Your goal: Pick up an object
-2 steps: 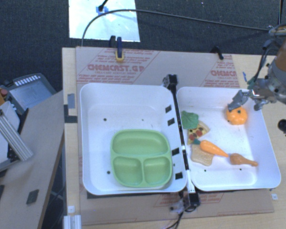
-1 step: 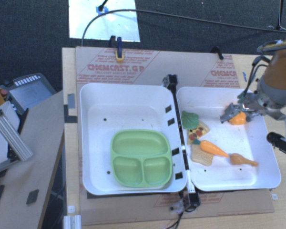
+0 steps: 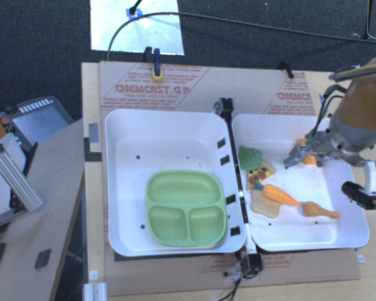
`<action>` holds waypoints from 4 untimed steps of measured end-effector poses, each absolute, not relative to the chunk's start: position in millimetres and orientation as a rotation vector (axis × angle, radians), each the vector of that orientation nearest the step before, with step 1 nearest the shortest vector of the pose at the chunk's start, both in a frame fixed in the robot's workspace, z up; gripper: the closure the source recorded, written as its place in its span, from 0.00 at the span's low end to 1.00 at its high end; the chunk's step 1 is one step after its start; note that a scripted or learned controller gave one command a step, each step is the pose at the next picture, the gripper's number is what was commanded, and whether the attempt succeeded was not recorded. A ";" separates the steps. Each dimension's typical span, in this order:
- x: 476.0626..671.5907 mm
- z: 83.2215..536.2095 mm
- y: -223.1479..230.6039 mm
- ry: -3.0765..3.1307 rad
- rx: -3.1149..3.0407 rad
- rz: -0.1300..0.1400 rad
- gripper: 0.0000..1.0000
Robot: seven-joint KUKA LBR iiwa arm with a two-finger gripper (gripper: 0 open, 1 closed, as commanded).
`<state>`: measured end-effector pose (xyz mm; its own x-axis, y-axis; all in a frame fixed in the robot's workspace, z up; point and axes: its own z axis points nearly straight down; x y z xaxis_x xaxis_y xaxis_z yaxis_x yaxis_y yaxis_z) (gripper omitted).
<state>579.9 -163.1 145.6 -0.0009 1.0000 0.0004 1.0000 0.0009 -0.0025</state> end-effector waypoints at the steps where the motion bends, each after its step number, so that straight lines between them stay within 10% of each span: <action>1: 578.9 103.8 -164.7 -2.221 -2.219 0.002 0.00; 2: 580.8 117.2 -165.1 -2.226 -2.222 -0.003 1.00; 4: 591.8 224.5 -168.3 -2.232 -2.222 -0.007 1.00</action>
